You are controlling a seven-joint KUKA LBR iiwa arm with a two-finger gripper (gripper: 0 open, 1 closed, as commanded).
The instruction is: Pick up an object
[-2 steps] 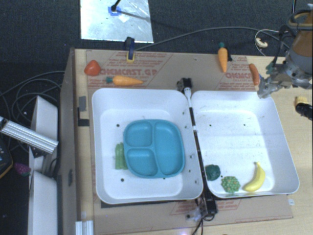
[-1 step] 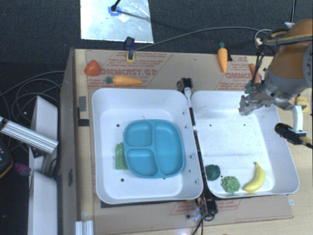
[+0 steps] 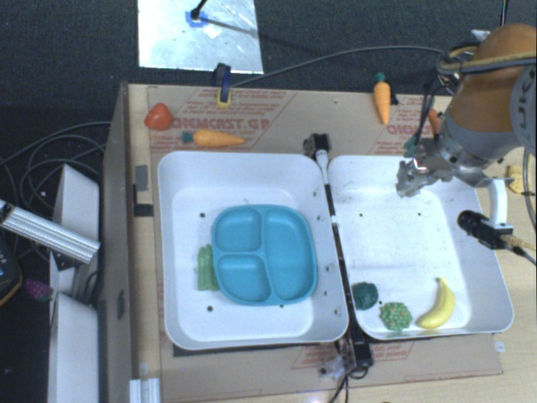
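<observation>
One smooth curved banana (image 3: pixel 438 306) and one bumpy green ball (image 3: pixel 395 315) are seen; whether the gripper (image 3: pixel 411 177) is open cannot be told.

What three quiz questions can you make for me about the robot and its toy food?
1. True or false: the yellow plastic banana lies in the right white bin.
2. Which thing sits in the left white bin? A) blue divided plate B) orange toy carrot C) bumpy green toy vegetable
3. Fill in: the grey robot gripper hovers over the right bin's ___ end, far from the banana.

Key: 1 true; 2 A; 3 far (upper)
</observation>
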